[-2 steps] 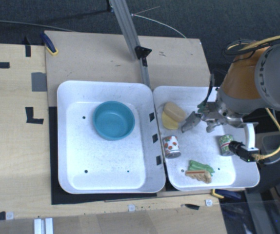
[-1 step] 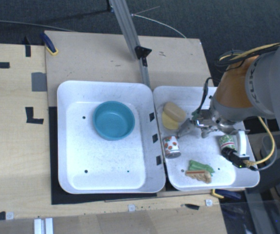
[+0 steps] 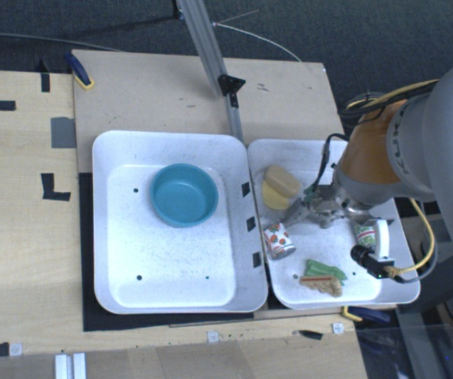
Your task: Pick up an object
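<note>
While the arm (image 3: 384, 152) reaches in from the right, I see its gripper (image 3: 296, 212) low in the right bin (image 3: 290, 150), fingers parted slightly with nothing between them. Just beyond the fingertips lies a yellow block (image 3: 280, 186); a small printed can (image 3: 278, 241) sits just below them. A green-and-tan toy (image 3: 322, 277) rests near the bin's front edge. A blue bowl (image 3: 184, 195) sits in the left bin (image 3: 116, 156).

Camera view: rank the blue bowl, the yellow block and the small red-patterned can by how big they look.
1. blue bowl, clearly largest.
2. yellow block.
3. red-patterned can, slightly smaller than the block; the gap is small, so that order is less sure.
</note>
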`<state>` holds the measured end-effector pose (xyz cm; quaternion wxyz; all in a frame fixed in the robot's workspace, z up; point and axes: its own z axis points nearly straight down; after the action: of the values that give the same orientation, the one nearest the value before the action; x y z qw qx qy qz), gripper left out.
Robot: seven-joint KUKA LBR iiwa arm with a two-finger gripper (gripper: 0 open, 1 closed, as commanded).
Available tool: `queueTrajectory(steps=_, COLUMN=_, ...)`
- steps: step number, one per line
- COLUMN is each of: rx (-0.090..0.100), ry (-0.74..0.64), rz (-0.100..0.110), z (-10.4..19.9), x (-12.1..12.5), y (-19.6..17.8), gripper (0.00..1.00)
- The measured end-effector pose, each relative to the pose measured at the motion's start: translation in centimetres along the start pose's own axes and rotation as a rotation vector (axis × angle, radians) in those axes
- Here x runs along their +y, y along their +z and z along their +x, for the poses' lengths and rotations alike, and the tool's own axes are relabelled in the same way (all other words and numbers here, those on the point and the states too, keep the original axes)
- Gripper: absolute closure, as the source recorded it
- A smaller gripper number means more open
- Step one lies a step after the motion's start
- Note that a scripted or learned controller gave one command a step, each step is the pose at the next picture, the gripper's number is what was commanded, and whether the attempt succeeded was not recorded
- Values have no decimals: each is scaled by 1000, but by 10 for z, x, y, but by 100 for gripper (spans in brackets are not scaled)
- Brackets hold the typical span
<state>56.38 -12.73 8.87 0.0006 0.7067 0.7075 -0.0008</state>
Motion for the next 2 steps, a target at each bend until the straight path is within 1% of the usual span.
queueTrajectory(steps=1, rx=-3, ry=0, rz=-4, z=-1, x=1, y=-12, gripper=100)
queueTrajectory(steps=2, rx=2, ry=0, rz=-2, z=-1, x=-2, y=-54, gripper=100)
